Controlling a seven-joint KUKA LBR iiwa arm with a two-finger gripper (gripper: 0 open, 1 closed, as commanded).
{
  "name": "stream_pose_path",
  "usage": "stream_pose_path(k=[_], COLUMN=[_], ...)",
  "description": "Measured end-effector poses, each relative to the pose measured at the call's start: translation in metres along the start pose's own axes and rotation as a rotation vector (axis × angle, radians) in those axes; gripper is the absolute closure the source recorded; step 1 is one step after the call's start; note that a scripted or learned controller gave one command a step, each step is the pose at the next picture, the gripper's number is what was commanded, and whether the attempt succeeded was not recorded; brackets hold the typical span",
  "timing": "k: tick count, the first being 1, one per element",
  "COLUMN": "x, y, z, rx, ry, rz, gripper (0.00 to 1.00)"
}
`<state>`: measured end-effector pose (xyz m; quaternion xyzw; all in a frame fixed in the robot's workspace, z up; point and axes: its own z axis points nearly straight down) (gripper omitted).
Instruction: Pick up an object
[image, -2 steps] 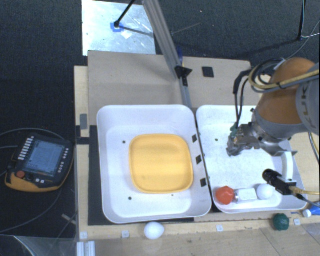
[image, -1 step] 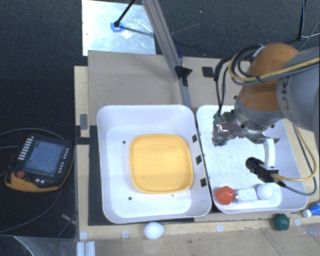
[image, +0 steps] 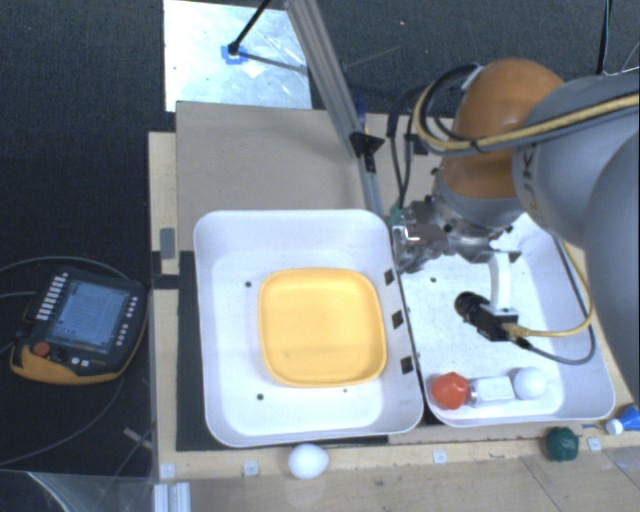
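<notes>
No object is held yet. The nearest candidates sit in a row along the near wall of the right bin (image: 445, 335): orange ball (image: 450, 390), white block (image: 492, 389) touching it, and white ball (image: 529, 382) at the block's other end. A yellow plate (image: 322, 326) lies flat in the middle of the left bin (image: 225, 300). The tool (image: 406, 250) hangs over the shared rim between the bins at the far end, well apart from the row; whether it is open or closed cannot be told from this angle. Risks, as a judgement: a descent from here would likely hit the rim or bare bin floor and close on nothing. The balls are round, smooth and probably hard, so an off-centre pinch could squirt one out. The row is packed against the wall, leaving little room to straddle one piece, and a nudge could scatter it or pop a ball over the low wall. The block looks boxy and glossy with flatter sides, so it is the easier grip. The plate is a shallow rounded square that looks like smooth plastic; its low rim is hard to get under and it would likely slide. The bins are white, smooth and shallow. On the desk (image: 480, 466) outside the bins lie a white egg (image: 308, 461) and a green ball (image: 561, 443).
</notes>
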<state>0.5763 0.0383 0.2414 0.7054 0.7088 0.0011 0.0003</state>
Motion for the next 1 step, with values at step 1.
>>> stream_pose_path(k=[1], x=[0.0488], y=[0.0275], z=[0.0155], rx=[0.003], ry=[-0.001], rz=[0.001], gripper=[1.00])
